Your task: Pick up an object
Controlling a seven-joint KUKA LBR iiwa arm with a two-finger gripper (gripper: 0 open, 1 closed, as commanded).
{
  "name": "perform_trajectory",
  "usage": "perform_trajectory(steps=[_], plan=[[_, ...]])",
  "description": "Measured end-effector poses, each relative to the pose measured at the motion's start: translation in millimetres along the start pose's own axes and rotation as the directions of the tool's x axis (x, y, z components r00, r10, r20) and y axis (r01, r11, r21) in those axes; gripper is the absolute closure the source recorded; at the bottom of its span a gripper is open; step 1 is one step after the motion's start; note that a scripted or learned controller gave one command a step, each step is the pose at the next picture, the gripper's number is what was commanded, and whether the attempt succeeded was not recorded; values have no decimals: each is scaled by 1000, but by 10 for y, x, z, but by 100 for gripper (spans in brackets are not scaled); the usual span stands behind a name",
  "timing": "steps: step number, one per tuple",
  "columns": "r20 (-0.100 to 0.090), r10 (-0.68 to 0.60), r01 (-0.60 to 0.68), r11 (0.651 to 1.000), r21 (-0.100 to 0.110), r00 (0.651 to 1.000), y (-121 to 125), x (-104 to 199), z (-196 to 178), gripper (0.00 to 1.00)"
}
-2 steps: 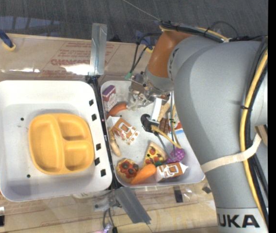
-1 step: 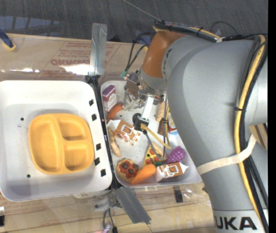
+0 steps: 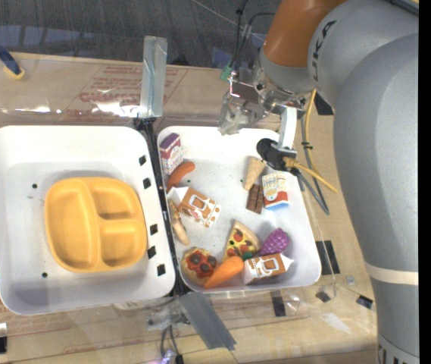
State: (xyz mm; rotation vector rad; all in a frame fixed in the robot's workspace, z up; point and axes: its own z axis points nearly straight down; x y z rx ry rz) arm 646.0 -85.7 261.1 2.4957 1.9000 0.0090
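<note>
Toy food pieces lying scattered in right bin [image 3: 306, 237]: milk carton [image 3: 171, 152] and sausage [image 3: 180, 173] at upper left, cone [image 3: 254, 171], chocolate bar [image 3: 255, 198] and small carton [image 3: 275, 189] mid-right, pizza slice [image 3: 242, 240], grapes [image 3: 275, 242] and carrot [image 3: 225, 273] along near edge. Gripper [image 3: 232, 117] hanging over bin's far rim, above all pieces, nearest to milk carton and cone, touching none. Grip state: cannot tell. Yellow divided tray [image 3: 94, 223] sitting in left bin [image 3: 10, 158].
</note>
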Motion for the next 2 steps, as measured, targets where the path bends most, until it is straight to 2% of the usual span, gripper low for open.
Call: perform_trajectory(steps=[1, 2], plan=[[4, 175, -175, 984, 12, 985, -20, -537, 1698, 100], [5, 316, -316, 949, 14, 949, -366, -220, 1571, 100]])
